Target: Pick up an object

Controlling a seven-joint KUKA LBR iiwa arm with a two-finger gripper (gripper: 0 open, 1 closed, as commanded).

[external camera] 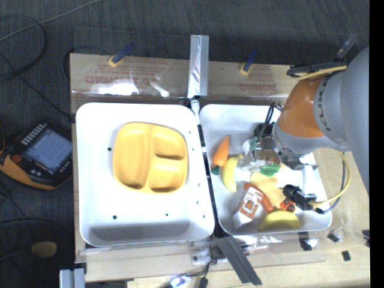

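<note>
Camera view puts the grey arm low over the right bin (207, 161), orange band above the wrist, and the gripper (264, 156) is down among the toy food in the middle of that bin. Whether it is apart or together on something cannot be told from here; the wrist body hides the tips, so no claim of a hold. The nearest candidates sit just to the gripper's left in the view: the orange carrot (221, 150), its long axis running top to bottom with a slight lean, thick end low, and right below it the yellow lemon-like fruit (230, 175), touching or nearly touching the carrot's lower end. Something pale yellow with a bit of green (264, 174) lies directly under the gripper, and that looks the likeliest target, since the tool is already on top of it. Toward the near wall rest a small orange-and-white carton (250, 203), tilted, and a yellow banana-like piece (280, 221) lying crosswise along the rim. The left bin (96, 221) carries a yellow divided tray (150, 156), well apart from the action. Judged from this, the grasp step is in hand, not finished. If the piece underneath is the target, the coming move is a straight lift; the carrot would demand a short shift left with the jaws set across its narrow width.
</note>
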